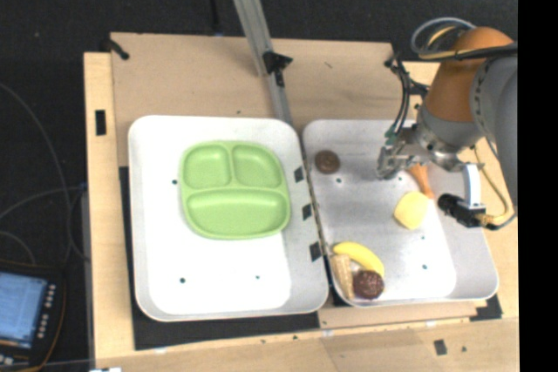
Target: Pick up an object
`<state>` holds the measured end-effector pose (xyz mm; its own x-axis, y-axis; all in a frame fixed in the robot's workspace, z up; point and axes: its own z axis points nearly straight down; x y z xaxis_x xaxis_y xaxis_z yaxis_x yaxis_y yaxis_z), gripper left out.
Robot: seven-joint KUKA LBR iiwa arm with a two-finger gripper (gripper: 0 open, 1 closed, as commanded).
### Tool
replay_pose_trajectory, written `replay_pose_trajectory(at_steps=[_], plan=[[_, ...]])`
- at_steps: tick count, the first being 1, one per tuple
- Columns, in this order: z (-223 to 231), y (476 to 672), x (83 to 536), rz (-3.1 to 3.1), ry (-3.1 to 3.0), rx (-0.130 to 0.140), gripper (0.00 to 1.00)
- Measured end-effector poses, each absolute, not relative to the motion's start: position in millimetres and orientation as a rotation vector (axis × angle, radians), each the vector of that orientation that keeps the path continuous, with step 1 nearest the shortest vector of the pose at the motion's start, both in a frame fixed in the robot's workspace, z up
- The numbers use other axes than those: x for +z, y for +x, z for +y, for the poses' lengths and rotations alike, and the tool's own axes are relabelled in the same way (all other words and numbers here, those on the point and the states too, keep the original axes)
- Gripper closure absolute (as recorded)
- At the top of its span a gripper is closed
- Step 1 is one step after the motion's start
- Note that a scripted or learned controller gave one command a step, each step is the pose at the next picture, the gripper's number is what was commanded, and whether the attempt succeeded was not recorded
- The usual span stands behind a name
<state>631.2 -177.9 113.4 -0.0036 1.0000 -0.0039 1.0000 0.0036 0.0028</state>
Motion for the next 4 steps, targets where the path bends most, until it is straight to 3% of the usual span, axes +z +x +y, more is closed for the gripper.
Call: replay_pose_trajectory(at_steps=[2,3,4], plan=[[-186.4,642.4,219.4,2.223,2.211,0.005,1.00],[-137.1,661.0,222.3,2.226,2.213,0.003,1.00],[-81.2,667.2,217.5,2.229,2.214,0.002,1.00]])
